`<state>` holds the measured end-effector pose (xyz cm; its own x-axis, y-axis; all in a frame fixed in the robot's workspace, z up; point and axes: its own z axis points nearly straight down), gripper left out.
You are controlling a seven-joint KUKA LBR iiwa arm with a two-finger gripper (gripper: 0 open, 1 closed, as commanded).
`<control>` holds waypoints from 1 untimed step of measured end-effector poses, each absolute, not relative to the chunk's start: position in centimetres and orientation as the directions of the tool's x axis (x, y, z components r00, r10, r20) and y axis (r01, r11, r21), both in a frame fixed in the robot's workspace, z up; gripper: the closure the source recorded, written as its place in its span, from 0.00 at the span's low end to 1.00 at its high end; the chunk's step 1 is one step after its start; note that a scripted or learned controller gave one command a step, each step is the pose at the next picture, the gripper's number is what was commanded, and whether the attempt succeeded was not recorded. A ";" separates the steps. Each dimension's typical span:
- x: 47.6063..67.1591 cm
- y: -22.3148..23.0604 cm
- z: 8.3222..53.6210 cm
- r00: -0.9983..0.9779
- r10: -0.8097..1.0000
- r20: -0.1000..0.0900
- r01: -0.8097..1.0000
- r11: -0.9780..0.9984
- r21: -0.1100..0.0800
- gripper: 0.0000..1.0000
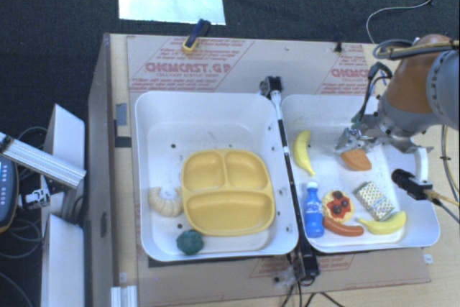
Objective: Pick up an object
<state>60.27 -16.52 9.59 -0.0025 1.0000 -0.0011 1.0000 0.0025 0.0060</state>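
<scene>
My gripper [352,138] hangs low in the right bin [325,110], at its back right. Its tip is just above and touching the upper left edge of an orange wedge-shaped toy [357,159] that lies on the bin floor. Left of it lies a yellow banana [304,150]. Toward the front are a blue bottle [312,209], a pizza slice [338,205], a red sausage [343,228], a silver patterned packet [375,199] and a second banana [384,223].
The left bin [154,118] holds a yellow divided plate [227,192], a beige pastry [166,200] and a dark green ball [190,241]. A black divider bar [284,154] runs between the bins. A black cylinder [407,185] on the arm sticks out over the right bin's right rim.
</scene>
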 end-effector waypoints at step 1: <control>55.9 -8.1 18.5 -0.004 1.000 0.001 1.000 0.004 0.003 1.00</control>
